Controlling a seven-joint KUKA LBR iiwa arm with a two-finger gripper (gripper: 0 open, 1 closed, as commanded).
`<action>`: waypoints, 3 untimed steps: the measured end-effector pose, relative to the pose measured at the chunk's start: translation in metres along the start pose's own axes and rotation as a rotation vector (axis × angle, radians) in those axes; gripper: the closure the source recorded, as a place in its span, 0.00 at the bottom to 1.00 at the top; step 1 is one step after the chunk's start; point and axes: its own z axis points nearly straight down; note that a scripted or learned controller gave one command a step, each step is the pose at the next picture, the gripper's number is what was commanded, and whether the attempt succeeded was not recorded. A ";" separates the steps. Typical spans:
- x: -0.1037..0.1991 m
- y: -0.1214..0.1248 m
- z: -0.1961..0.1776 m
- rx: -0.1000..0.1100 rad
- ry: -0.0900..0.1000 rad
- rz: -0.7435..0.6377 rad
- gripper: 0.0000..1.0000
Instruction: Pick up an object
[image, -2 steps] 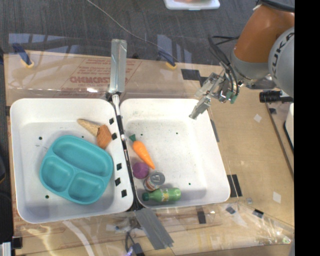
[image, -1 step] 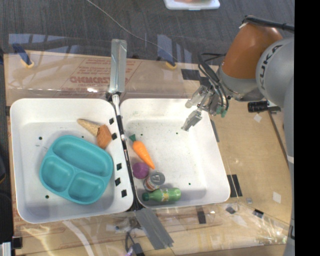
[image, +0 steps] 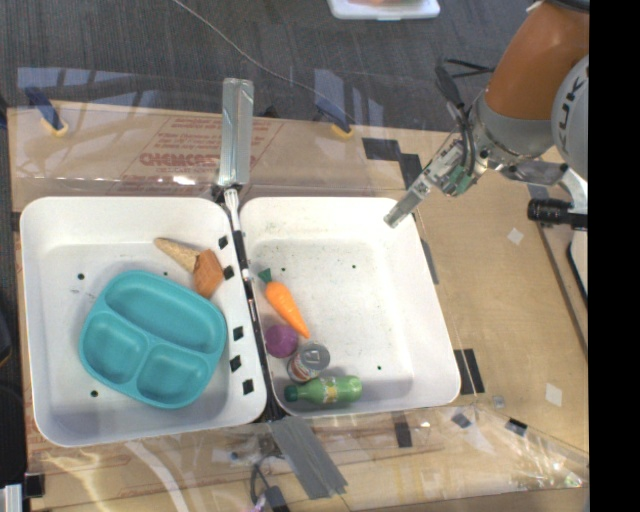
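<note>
The right bin (image: 425, 300) holds four small things, all bunched along its left wall. A toy carrot (image: 285, 305) lies on a slant. Just near it sits a purple ball (image: 281, 340), then a little tin can (image: 311, 359), then a green bottle (image: 327, 390) on its side in the near corner. The ball, can and bottle look like they touch.

The arm's gripper (image: 405, 210) hangs over the far right corner of that bin, well apart from the toys. I cannot tell if the jaws are open or closed; nothing is held in them.

The carrot looks like the best pick. It is probably light and hard plastic, and a bit smooth, so it could slip. The fat orange middle is the place to squeeze, across its width. It has some free room on its right side.

The bottle is round and may roll. The can is crowded.

The left bin (image: 40, 300) holds a blue tray (image: 150, 340) and a cone (image: 178, 251).
</note>
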 end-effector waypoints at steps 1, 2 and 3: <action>0.009 -0.006 0.080 0.007 0.011 -0.027 0.00; 0.007 -0.005 0.077 0.003 0.006 -0.027 0.00; 0.045 -0.051 0.097 0.005 0.008 -0.008 0.00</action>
